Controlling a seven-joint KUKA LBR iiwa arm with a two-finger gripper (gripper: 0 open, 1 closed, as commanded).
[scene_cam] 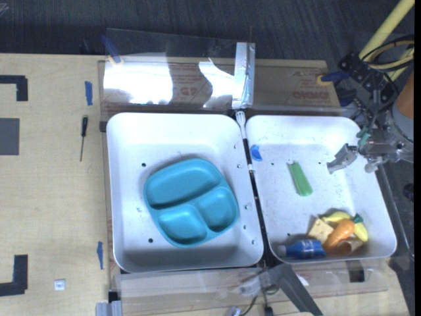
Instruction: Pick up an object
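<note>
**Cluttered corner, gripper parked at the rim**

Nearest my camera, a blue bottle [304,247] lies touching an orange toy [340,236], a yellow banana [337,217] and a tan block [320,229] in the right bin [283,137]. A green stick [300,178] lies apart. My gripper [358,155] hangs over the bin's right rim; I can't tell its fingers' state. I'd fear a crowded grasp slipping. Cardboard lettering is unreadable.
</note>
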